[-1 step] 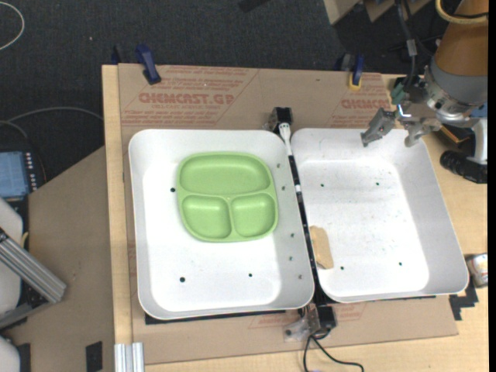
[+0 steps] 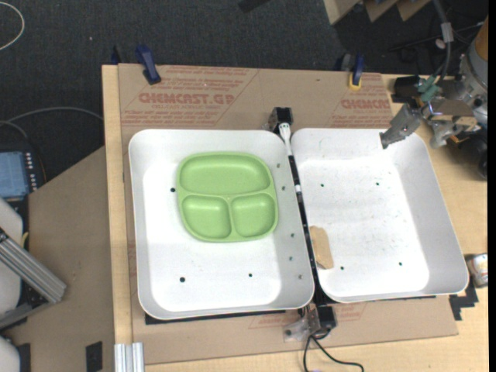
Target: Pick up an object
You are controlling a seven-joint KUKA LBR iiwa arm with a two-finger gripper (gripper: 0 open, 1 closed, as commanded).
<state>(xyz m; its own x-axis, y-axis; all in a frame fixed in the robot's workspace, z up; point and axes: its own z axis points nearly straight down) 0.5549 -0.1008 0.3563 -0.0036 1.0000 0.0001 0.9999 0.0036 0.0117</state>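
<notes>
Light green divided plate (image 2: 227,196); white bins (image 2: 155,208); brown board (image 2: 194,91), red lettering.

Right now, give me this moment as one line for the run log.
stage: approach | gripper: over right bin's far right corner, holding nothing | green plate: flat in left bin, untouched | pick: not done

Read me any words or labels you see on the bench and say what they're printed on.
"CHEMCAST GP" in red, on the brown board behind the left bin.
The same red print on the board behind the right bin, partly blurred: "CHEMCAST".
Smaller red lines around both: too blurred to read.
</notes>
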